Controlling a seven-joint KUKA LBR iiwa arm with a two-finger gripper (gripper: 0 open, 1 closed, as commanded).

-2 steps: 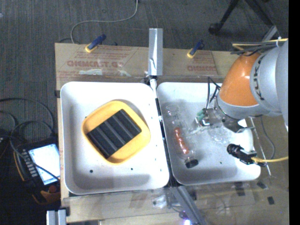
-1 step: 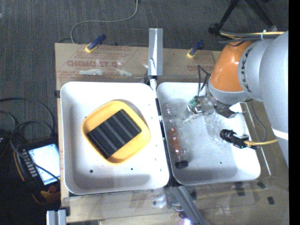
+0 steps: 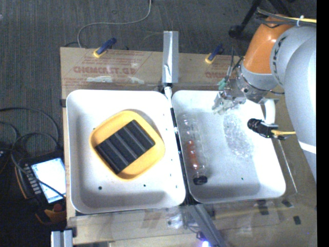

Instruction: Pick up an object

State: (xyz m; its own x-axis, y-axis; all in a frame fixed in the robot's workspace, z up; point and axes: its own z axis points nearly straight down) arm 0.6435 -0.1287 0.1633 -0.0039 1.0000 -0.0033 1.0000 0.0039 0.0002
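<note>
Approach step: claw [image 3: 225, 105] at far edge of right bin [image 3: 267, 189], can't tell its state, nothing visibly held; clear plastic bottle [image 3: 193, 147] lies along the bin's left wall, crinkled clear piece [image 3: 237, 135] nearer, so next it needs lining up and descending.

Grey arm [image 3: 303, 81], orange wrist band [image 3: 262, 48]

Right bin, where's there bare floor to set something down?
In the right bin, the near right corner is bare, bordered by the clear bottle on the left and the crinkled clear plastic beyond it. The far side is crowded: the end effector hangs there above the plastic.
</note>
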